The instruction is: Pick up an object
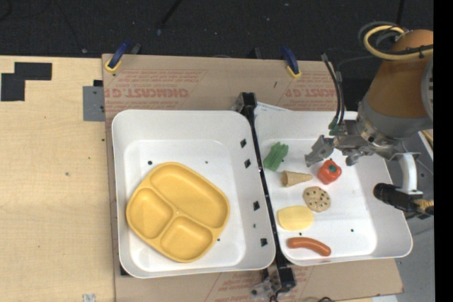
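Over the right-hand bin we see the gripper hanging low, its grey fingers spread wide apart with nothing between them. One finger reaches toward the bin's middle, the other sits just above a small red toy tomato with a green top; we cannot tell whether metal touches it. Behind the gripper, the arm's orange band rises at the right.

Across the same bin we count five more toy foods. A green leafy vegetable lies near the divider between the bins. An ice-cream cone lies on its side just beside the tomato, its tip pointing toward it. Below these sits a round chocolate-chip cookie, and next to it, closer to the divider, a pale yellow lump whose kind we cannot tell. A red sausage lies near the front wall.

Beside all this, the left-hand bin holds a yellow divided plate with three compartments, set at a slant. Both bins rest on a cardboard sheet clamped at the back by two clips.
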You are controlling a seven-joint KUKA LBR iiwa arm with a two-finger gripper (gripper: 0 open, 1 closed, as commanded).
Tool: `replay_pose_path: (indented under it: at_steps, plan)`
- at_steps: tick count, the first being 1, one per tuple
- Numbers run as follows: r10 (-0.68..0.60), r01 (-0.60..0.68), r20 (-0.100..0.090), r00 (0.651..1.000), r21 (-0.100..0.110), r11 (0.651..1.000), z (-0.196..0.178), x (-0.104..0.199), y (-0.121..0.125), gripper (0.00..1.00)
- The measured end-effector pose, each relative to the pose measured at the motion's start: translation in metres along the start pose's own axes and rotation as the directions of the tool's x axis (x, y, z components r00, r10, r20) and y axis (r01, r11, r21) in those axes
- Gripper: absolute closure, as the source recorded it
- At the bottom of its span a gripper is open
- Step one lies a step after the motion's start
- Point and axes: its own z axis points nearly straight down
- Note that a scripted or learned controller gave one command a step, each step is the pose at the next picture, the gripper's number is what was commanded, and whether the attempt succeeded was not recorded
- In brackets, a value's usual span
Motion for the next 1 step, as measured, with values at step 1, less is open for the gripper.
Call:
replay_pose_path:
  at_steps: [1]
  plan:
    - [-0.028,0.028,0.001,1.000,-0.002,1.000,-0.0337,-0.0362,-0.0577,0.00]
